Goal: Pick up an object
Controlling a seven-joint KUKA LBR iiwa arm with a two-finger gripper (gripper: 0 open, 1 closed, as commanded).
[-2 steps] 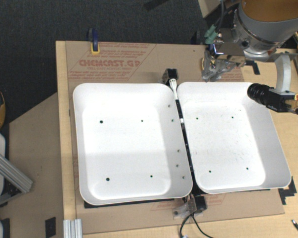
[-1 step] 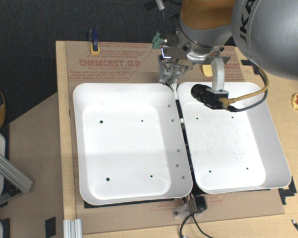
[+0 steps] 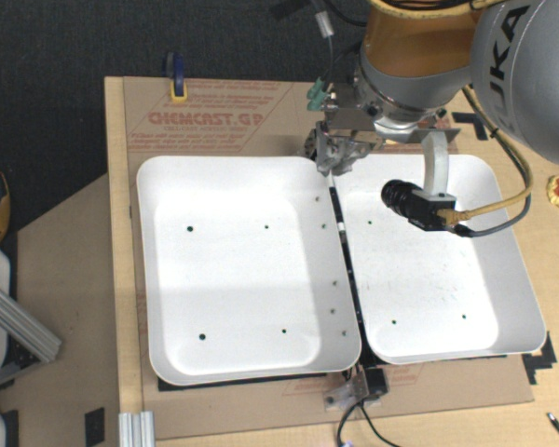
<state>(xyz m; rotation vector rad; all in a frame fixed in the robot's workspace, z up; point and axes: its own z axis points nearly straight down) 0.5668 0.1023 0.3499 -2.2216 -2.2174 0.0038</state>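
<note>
Gripper sits at the far edge where my left bin meets the right bin; its grip I cannot tell, and I see no object.

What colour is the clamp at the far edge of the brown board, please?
The clamp is blue with a yellow tip, seen in the camera view.

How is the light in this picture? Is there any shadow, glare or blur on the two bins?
Camera view: light is uneven; the left bin has a grey shadow over its upper half and a brighter lower half. The right bin is evenly bright, without hard glare. The bins look sharp; the arm near the top edge looks slightly soft.
</note>
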